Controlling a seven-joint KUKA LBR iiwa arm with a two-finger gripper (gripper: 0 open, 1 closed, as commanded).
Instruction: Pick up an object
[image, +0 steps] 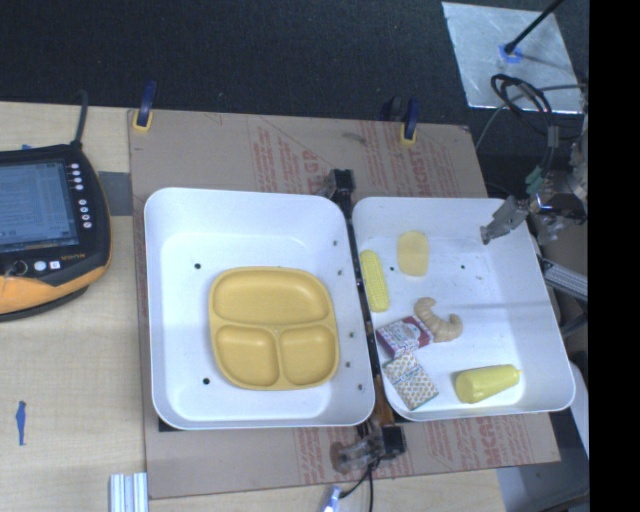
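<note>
the pick is not yet begun, judging by the layout. nearest in the right white bin (545, 300) lies the yellow plastic cylinder (487, 383), then the tan curved piece (440, 320). the grey end effector (497, 228) hangs empty at the far rim, its opening unreadable; next it should descend over one.

Light wooden bench (70, 400) carries a brown cardboard sheet (300, 150) secured by two blue clamps (145, 105). Dark carpet (250, 50) lies beyond. A teach pendant (45, 225) rests at left.
</note>
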